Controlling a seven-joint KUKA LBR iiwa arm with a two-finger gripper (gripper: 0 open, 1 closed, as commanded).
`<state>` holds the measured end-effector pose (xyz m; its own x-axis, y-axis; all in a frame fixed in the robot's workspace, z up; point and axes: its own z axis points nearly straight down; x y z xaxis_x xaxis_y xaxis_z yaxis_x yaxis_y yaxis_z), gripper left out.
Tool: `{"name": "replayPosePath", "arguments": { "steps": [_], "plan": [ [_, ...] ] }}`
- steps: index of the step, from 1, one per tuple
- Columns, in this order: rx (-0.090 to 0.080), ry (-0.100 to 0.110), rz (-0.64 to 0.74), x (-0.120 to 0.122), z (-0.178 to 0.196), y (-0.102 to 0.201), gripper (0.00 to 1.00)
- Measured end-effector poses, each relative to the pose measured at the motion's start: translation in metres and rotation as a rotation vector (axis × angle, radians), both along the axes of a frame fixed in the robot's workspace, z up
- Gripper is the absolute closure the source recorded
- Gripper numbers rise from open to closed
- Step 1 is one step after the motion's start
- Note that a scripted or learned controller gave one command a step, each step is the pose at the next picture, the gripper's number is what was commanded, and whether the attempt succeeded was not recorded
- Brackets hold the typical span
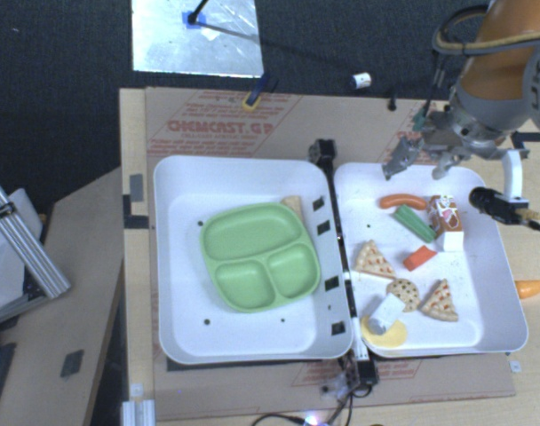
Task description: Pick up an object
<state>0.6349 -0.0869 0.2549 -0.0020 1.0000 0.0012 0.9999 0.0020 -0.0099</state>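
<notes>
- Nearest you in the right bin (496, 327): a yellow piece (390, 335) at the front edge with a white block (386, 310) lying on its top, touching it.
- Just behind that you've got a cookie (403, 292), and a pizza slice (440, 301) to its right, near but apart, tip pointing away from you.
- A second pizza slice (372, 260) sits left of centre, tip pointing up toward the far wall.
- An orange-red chunk (420, 257) is mid-bin, long axis slanting up to the right, just below a white cube (451, 239).
- The green stick (415, 223) runs diagonally, far-left to near-right; its upper end is just beside the sausage (403, 201).
- The sausage lies near the far wall, long axis about left-right, slightly bowed. Nothing lies on top of it.
- A red-and-white cake piece (445, 212) stands right of the green stick, touching the white cube below it.
- An orange carrot (534, 287) lies outside the bin on the bench, right side.
- Left bin (177, 264): a green tray (257, 256) with three compartments, tilted; a tan piece (293, 205) peeks out at its far-right corner.
- Gripper (423, 156) hangs over the right bin's far rim, above the sausage and apart from it. You can't tell the finger state; too blurred. Nothing visible between them.
- Farthest: a foil sheet (197, 25) on dark floor.
</notes>
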Motion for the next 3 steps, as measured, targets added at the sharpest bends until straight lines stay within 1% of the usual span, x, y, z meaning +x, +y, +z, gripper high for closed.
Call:
{"name": "replayPosePath", "arguments": {
  "steps": [1,2,3],
  "plan": [
    [-0.001,-0.011,0.002,0.002,0.007,0.0,0.0],
    [-0.001,-0.008,-0.001,-0.001,-0.052,-0.007,0.0],
    [-0.001,-0.008,-0.001,-0.002,-0.113,0.0,0.0]
  ]
}}
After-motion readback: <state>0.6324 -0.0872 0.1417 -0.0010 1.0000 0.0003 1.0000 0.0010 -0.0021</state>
